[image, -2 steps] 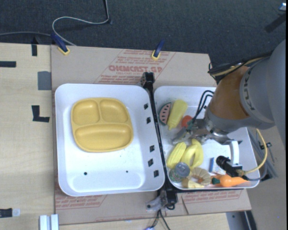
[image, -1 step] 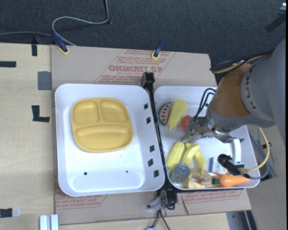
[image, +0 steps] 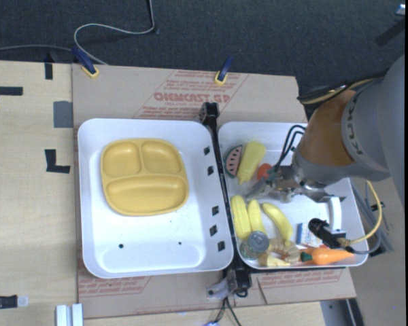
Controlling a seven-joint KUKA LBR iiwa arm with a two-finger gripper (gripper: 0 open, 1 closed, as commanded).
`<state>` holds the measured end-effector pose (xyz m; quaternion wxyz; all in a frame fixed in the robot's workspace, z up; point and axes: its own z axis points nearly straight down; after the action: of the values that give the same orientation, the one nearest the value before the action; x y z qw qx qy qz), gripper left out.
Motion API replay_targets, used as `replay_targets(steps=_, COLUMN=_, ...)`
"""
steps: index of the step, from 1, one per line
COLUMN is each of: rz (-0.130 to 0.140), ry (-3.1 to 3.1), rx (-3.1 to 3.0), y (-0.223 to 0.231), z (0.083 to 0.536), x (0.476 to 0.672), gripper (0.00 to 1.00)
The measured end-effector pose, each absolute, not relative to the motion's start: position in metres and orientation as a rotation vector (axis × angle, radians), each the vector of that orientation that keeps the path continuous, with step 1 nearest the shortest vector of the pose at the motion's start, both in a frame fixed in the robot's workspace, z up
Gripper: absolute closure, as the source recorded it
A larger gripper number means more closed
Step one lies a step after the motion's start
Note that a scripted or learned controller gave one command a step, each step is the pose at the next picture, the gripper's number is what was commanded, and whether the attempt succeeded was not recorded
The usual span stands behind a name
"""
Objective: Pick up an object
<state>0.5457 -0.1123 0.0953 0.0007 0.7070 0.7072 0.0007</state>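
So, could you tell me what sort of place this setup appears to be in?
Probably a robotics lab test bench: two white bins sit on a cardboard sheet, a robot arm reaches over toy food such as a banana, and loose cables trail behind.

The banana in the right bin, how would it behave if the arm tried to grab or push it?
The banana looks smooth and glossy, so the pincer could slip. It looks like a stiff toy, probably light. Its curve and the corn packed beside it suggest it would pivot, not roll.

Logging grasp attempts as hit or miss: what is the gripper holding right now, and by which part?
Cannot be told. The gripper sits low in the right bin among the toy food; nothing visibly sits between its fingers.
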Motion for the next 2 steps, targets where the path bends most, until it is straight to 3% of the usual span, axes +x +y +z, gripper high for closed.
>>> replay_targets(steps=1, rz=0.002, ry=2.222, rx=2.219, y=-0.1058, z=0.0855, x=0.5987, gripper=0.00)
replay_targets(steps=2, rz=0.001, ry=2.223, rx=2.220, y=-0.1060, z=0.0953, x=0.5985, gripper=1.00)
